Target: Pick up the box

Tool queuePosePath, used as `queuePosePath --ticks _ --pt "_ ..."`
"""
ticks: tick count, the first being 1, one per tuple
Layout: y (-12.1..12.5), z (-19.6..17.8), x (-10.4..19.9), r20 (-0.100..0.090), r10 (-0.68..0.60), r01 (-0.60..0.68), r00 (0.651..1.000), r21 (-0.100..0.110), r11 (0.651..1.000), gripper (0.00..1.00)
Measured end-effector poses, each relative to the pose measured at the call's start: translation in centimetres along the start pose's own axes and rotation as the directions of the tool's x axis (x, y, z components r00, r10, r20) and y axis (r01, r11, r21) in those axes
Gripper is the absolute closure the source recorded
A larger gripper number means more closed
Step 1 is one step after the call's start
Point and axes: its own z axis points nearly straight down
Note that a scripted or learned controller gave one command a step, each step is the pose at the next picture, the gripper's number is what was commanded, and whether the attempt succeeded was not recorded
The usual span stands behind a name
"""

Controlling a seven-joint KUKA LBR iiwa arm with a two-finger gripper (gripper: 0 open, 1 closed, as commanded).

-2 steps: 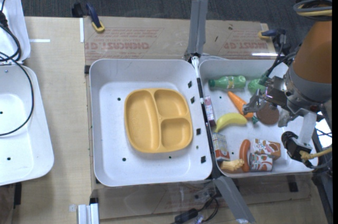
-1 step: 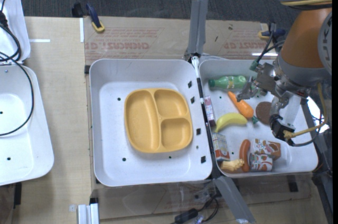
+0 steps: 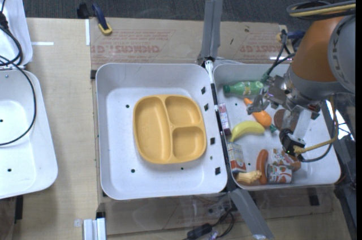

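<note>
A small printed box (image 3: 280, 171), white with red and green, lies at the front right of the right bin (image 3: 328, 174). My gripper (image 3: 267, 98) hangs over the middle of that bin, beyond the box and well apart from it. It is just above an orange carrot-shaped toy (image 3: 261, 118). Nothing shows between the gripper and the box.
The right bin also has a green bottle (image 3: 243, 87), a banana (image 3: 247, 129), a red sausage (image 3: 261, 158), a small printed packet (image 3: 235, 156), a pale bread-like piece (image 3: 249, 178) and a brown disc (image 3: 279, 118). The left bin (image 3: 113, 137) has a yellow divided plate (image 3: 168, 128).
</note>
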Motion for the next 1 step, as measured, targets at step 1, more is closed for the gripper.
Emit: queuePosePath --ticks 1 --pt "0.01 -0.02 0.00 0.000 0.000 0.000 1.000 0.000 1.000 0.00"
